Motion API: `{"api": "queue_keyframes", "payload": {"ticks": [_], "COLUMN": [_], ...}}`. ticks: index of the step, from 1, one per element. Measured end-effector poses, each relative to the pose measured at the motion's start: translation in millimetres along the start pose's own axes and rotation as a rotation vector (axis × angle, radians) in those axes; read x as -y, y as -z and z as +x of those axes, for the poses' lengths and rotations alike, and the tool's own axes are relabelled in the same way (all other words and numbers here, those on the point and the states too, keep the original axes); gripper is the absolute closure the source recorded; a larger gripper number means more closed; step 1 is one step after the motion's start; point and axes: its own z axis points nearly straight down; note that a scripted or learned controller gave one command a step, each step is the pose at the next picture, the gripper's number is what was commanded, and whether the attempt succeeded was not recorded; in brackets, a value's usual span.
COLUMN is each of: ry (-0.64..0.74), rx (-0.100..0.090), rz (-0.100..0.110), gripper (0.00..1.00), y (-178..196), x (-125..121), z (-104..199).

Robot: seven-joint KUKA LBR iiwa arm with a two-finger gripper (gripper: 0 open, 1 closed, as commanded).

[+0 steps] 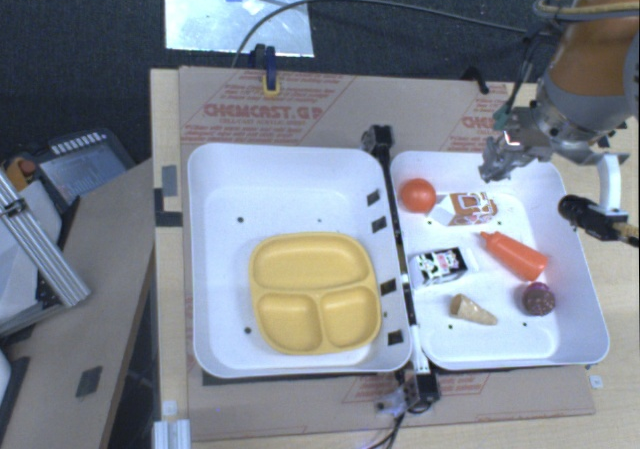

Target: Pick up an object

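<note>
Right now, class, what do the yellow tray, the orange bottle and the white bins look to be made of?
Yellow tray: likely moulded plastic, smooth, three pressed compartments.
Orange bottle: probably toy plastic, uniform colour, slight sheen.
White bins: seemingly thin formed plastic, glossy, rounded corners.

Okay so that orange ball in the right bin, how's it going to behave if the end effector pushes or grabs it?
The orange ball looks round and smooth, so a push would probably send it rolling across the right bin. Its curved surface might slip out of a two-finger pinch unless gripped across the middle. It sits near the bin's left wall, which could stop it.
</note>
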Motion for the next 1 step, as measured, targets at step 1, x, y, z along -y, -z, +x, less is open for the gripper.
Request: {"api": "queue_keyframes", "payload": {"ticks": [1], "ry": [0.004], "rx": [-0.002], "rz": [0.006], "gripper": [1.00], "y": [-16.4], "x": [23.0], "z": [46.9]}}
